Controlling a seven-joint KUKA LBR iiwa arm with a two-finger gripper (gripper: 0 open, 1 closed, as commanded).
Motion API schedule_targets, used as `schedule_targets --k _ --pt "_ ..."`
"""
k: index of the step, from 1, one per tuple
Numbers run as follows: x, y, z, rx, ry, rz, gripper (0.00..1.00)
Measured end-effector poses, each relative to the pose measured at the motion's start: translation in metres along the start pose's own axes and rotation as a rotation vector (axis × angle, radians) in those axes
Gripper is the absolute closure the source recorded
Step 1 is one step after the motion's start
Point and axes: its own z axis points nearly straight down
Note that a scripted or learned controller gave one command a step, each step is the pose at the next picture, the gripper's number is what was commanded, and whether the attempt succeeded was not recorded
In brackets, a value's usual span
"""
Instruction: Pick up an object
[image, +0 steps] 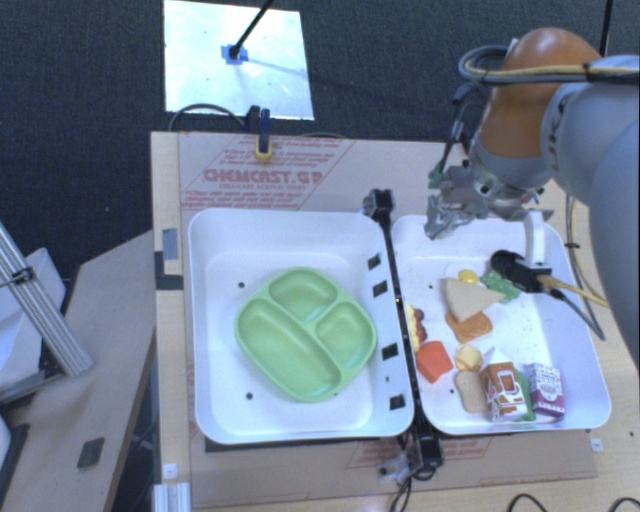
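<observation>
My gripper (447, 222) hangs over the back left corner of the right bin (590, 385), open, with nothing between its fingers. Toy food lies in front of it in that bin: a small yellow piece (467, 276), a beige wedge (472, 298), a green leafy piece (503, 289), an orange piece (471, 326), a red block (433, 361), a pale yellow lump (468, 356), a brown bread piece (470, 391) and two small cartons (507, 391) (546, 390). All of it lies apart from the gripper.
The left bin (215, 250) holds a green divided plate (305, 332). A black-clipped divider (388, 290) separates the bins, with small red and yellow bits (414, 325) against it. A metal sheet (238, 60) lies behind the bench.
</observation>
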Motion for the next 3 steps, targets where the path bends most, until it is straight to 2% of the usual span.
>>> schedule_targets --k 1,2,3 --pt "0.0283 0.0132 -0.0149 0.0 0.0 0.001 1.0" --pt "0.0376 0.0113 -0.0119 0.002 -0.001 0.003 1.0" --pt "0.0332 0.0093 -0.0146 0.002 -0.002 0.008 1.0"
